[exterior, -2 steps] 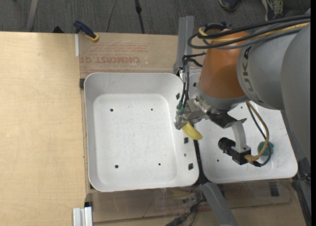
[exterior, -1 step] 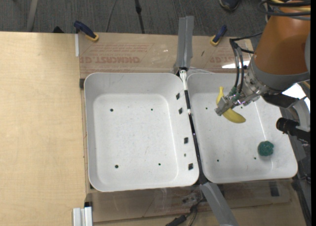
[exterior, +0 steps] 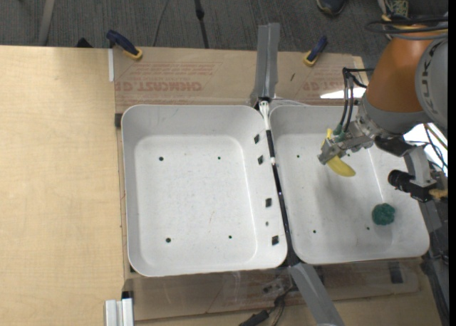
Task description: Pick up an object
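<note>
Nearest, a dark green ball [exterior: 384, 213] lies untouched in the right bin [exterior: 313, 239]. Farther back, the claw [exterior: 335, 152] is clenched on a yellow banana-shaped object [exterior: 343, 168], apparently raised slightly. Pickup appears largely accomplished; lift clearance remains unconfirmed.

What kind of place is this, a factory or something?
Probably a robotics lab, not a factory: a robot arm over two white bins on a plywood bench, held by clamps, with tripod legs nearby.

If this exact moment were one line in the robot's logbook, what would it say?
end effector: right bin, at yellow object | grasp: unconfirmed | green ball: right bin, apart
</note>
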{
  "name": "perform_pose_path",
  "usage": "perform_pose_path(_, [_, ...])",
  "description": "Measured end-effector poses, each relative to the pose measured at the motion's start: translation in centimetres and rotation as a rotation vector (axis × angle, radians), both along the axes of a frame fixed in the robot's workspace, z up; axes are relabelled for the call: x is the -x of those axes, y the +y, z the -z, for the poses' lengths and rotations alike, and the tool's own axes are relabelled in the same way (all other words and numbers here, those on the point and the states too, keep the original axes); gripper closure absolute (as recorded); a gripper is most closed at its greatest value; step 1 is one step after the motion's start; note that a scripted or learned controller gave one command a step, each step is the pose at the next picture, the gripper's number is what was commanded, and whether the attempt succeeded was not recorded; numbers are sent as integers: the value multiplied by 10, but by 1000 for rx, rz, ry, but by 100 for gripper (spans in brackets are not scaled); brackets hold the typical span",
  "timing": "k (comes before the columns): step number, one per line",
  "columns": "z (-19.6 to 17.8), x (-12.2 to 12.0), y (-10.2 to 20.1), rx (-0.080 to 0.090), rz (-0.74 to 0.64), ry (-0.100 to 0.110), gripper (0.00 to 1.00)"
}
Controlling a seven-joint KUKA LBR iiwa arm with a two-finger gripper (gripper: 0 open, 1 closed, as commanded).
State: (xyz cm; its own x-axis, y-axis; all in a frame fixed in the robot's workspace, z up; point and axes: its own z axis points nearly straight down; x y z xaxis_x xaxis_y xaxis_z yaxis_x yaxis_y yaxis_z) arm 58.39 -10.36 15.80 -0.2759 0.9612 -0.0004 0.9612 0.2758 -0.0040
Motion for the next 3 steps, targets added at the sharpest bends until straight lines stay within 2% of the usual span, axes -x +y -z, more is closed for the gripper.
perform_pose_path(1, [-34,-75,51,1,110,-4,100])
perform_pose_path(2, [-34,-75,51,1,110,-4,0])
perform_pose_path(3, [-33,6,54,0,93,-1,0])
